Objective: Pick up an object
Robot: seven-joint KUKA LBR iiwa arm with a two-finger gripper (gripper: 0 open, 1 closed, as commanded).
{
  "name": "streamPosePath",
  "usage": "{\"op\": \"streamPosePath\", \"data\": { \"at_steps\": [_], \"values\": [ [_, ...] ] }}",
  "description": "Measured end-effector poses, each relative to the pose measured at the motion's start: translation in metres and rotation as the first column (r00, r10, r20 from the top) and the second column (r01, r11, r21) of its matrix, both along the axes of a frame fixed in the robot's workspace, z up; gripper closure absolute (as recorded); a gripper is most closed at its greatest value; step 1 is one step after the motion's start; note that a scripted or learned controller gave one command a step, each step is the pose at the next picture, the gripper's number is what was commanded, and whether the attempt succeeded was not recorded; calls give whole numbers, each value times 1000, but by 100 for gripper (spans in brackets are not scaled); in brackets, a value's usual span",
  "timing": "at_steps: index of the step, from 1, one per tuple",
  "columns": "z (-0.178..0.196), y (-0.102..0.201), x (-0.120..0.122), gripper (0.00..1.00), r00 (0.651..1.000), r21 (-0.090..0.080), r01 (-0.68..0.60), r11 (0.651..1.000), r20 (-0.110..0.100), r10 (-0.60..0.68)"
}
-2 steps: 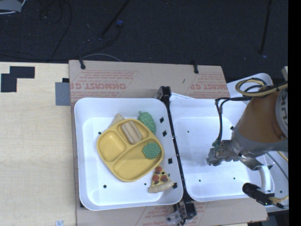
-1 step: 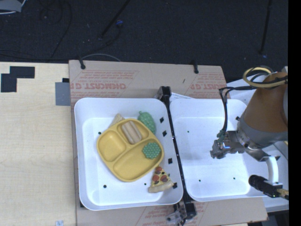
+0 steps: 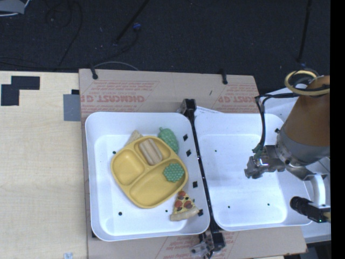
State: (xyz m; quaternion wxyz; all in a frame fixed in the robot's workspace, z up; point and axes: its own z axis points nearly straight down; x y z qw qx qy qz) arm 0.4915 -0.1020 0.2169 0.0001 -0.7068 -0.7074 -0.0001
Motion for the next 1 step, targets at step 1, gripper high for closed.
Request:
{"op": "streamPosePath", "data": {
  "at_steps": [1],
  "values": [
    [-1,62,12,100,1000,3,-5,1000,-2,5]
  ]
}}
